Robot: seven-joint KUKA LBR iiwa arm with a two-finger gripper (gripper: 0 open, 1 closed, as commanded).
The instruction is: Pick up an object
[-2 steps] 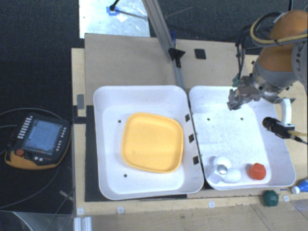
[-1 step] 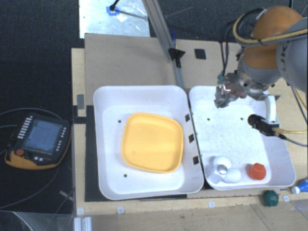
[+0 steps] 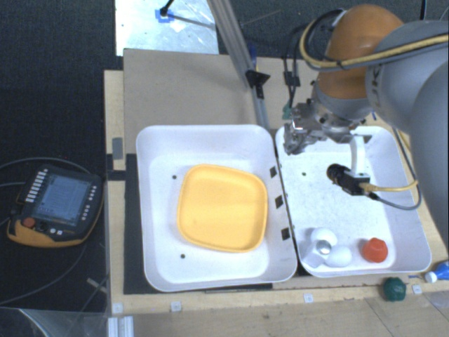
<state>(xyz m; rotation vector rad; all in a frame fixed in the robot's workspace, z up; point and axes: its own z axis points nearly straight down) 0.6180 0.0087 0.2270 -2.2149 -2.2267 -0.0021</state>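
Objects for picking: 3 small ones at near edge of right bin (image 3: 410, 209), 1 large in left bin (image 3: 151, 188).

Camera view: yellow square plate (image 3: 222, 206) lying flat mid-left bin. Orange-red cup (image 3: 375, 250) near right bin's near right corner; white cup (image 3: 323, 242) on its side and white ball (image 3: 340, 256) touching it, close to near left corner. Pincer (image 3: 297, 139) hanging over far left corner of right bin, well apart from all 3; spread or pressed together, cannot tell. Black cable fitting (image 3: 346, 177) just right of it. Green ball (image 3: 393, 288) on bench (image 3: 175, 76) outside bin. Handheld control pendant (image 3: 54, 207) left of bench.
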